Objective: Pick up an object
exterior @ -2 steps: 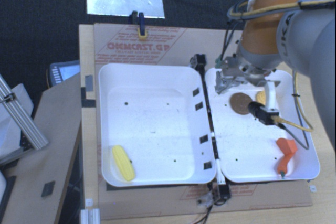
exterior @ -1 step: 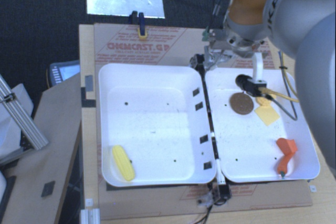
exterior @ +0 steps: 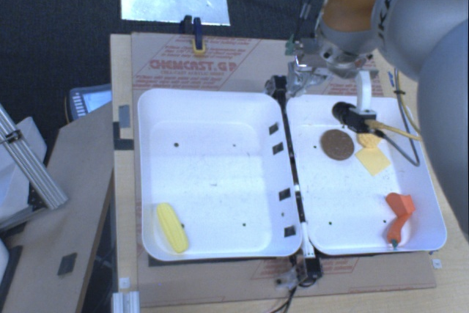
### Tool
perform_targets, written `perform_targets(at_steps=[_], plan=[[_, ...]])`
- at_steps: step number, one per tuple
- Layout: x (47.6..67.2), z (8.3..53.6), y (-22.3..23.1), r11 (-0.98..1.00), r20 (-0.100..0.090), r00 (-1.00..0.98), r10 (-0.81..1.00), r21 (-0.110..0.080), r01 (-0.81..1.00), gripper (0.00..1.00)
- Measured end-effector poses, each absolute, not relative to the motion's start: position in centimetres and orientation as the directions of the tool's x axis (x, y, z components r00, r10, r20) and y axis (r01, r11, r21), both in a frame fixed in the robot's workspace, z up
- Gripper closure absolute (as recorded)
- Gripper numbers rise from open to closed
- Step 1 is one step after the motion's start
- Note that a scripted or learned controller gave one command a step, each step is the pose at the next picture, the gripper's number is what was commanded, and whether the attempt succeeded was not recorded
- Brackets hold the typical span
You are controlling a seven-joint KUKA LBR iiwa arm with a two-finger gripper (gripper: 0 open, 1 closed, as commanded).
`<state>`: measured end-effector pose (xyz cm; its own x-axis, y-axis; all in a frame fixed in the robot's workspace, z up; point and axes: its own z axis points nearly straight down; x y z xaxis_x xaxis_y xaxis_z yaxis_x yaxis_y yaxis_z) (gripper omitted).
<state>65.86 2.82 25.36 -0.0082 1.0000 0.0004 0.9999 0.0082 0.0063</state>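
Observation:
In the right bin (exterior: 429, 231) lie a brown round disc (exterior: 338, 144), a pale yellow flat wedge (exterior: 374, 160) with a small orange-yellow piece (exterior: 366, 139) just behind it, and an orange angled object (exterior: 398, 215) near the front right corner. A yellow corn cob (exterior: 171, 227) rests in the front left corner of the left bin (exterior: 212, 121). My gripper (exterior: 298, 78) hangs over the back edge where the two bins meet, behind and left of the brown disc. It is raised and apart from every object.
A row of black clips runs along the divider (exterior: 287, 172) between the bins. A yellow-and-blue clamp (exterior: 196, 37) sits on the cardboard behind the left bin. The arm's grey body (exterior: 432, 33) overhangs the right bin's back right side.

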Motion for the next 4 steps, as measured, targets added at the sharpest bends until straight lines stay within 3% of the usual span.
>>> perform_targets(at_steps=[1, 3, 4], plan=[[66.9, 25.9, 8.1, 0.009, 0.002, -0.009, 1.0, 0.004, 1.0, 1.0], [67.0, 28.1, 7.8, 0.014, 0.001, -0.014, 1.0, 0.008, 1.0, 1.0], [59.3, 21.7, 3.5, -0.003, -0.002, 0.003, 1.0, -0.011, 1.0, 1.0]])
